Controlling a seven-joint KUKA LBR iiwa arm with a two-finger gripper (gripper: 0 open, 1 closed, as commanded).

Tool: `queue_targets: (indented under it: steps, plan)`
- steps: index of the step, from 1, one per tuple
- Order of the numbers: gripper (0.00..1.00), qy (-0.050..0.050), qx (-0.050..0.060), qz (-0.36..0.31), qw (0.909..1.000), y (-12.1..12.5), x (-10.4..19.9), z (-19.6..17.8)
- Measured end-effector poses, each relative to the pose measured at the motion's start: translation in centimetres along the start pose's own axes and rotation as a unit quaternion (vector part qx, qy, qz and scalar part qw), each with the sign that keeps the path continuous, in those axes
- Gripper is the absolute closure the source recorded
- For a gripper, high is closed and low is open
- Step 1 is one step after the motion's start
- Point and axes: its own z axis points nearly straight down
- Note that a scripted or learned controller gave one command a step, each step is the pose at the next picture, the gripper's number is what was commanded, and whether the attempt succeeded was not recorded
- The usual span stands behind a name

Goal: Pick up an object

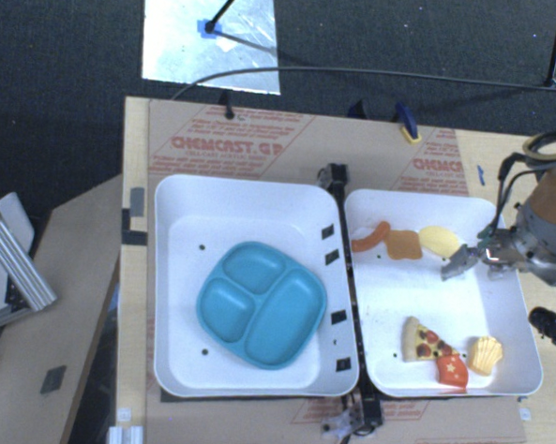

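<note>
The right bin [381, 373] holds several toy foods. An orange sausage [371, 237] and an orange-brown piece [404, 245] lie at its far left, with a yellow lemon-like piece [438, 240] beside them. A pizza slice [423, 340], a red piece [451, 369] and a yellow shell-shaped piece [485, 353] lie near the front. My gripper [463, 263] reaches in from the right, low over the bin floor, just right of and below the yellow piece. Nothing is visibly held in it.
The left bin [177, 257] holds a blue divided plate [262, 303]. A black divider with clips [341, 295] runs between the bins. The arm's grey body and cables [541, 223] stand over the right bin's right wall. A cardboard sheet [236, 143] lies under both bins.
</note>
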Motion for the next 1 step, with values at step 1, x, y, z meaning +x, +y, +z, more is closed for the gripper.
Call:
queue_targets:
  steps: [1]
  plan:
    - [0.00,0.000,0.000,0.000,1.0000,-0.37,-0.13,4.24]
